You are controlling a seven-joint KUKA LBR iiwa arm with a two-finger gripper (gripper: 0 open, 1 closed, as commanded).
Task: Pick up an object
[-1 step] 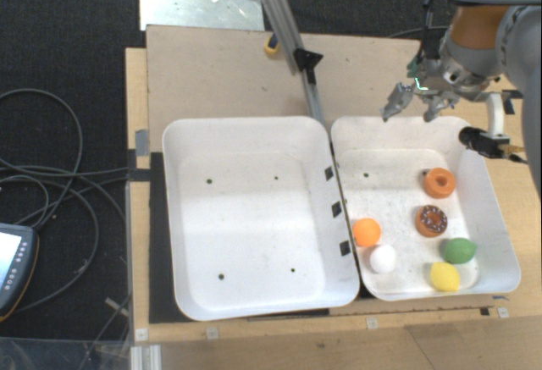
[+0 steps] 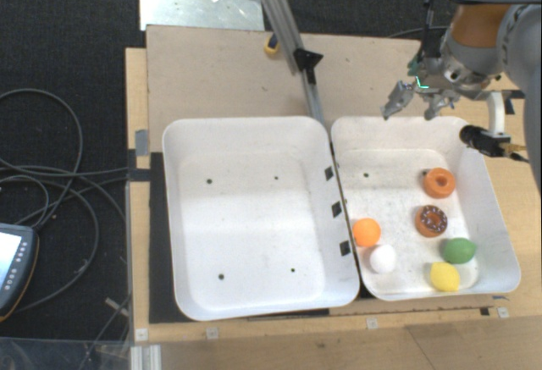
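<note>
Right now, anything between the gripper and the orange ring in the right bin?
Nothing visible. The gripper hangs open above the right bin's far edge; the orange ring lies below it on bare floor. The chocolate doughnut sits beyond the ring.

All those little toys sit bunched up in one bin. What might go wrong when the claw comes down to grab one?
The claw hovers open above the right bin's far rim, apart from every toy.

1. The orange ball and white ball touch, so a grab could nudge one away.
2. The green and yellow toys lie near the bin's wall, leaving a finger little room.
3. Round toys may roll out.
</note>
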